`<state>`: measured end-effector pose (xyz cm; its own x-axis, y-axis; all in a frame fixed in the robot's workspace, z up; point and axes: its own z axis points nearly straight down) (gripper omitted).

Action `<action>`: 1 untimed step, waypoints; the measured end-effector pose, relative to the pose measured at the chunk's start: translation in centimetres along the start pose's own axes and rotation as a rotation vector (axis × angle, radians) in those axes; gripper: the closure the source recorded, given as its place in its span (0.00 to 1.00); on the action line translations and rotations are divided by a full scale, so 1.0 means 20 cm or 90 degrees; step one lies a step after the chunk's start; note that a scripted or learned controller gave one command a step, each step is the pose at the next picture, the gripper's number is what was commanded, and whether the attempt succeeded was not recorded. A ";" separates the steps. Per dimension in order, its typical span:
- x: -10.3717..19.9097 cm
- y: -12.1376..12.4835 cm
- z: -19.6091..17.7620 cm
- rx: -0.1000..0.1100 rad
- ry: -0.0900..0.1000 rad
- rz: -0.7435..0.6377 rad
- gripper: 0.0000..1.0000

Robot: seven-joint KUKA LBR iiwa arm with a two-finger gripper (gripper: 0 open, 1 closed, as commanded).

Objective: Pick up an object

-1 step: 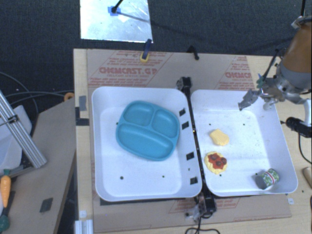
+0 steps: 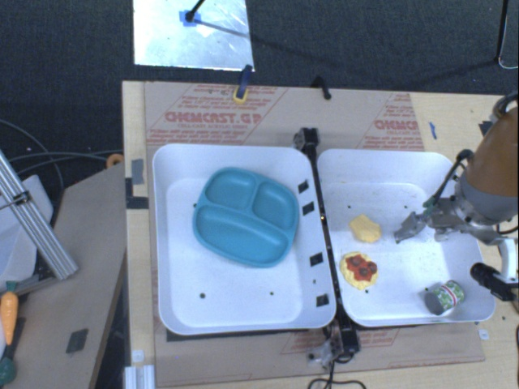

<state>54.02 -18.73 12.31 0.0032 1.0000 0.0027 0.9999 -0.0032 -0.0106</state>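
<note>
The yellow lump [image 2: 366, 229] is lying in the right bin [image 2: 389, 173], near that bin's left wall and a little above its middle, and it is the piece you are closest to. It is sitting just to the left of your gripper [image 2: 407, 232], nearly level with it, with a strip of bare white floor showing between the two. Its longer side is running roughly up and down the camera view, so you are meeting it broadside. Your gripper is pointing left toward it and is gripping nothing; I cannot tell how wide it is standing. Just below the lump, the small pizza-like disc [image 2: 359, 270] is lying flat. The small can [image 2: 444, 297] is resting on its side near the bin's lower right corner, beneath your arm. In the left bin [image 2: 182, 298], the blue divided plate [image 2: 246, 215] is sitting well apart.
</note>
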 end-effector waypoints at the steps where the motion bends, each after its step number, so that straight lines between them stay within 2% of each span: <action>1: 0.21 0.28 0.20 -0.008 -0.002 -0.008 0.00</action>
<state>59.60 -14.53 8.26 -0.0086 1.0000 -0.0005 1.0000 0.0086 0.0021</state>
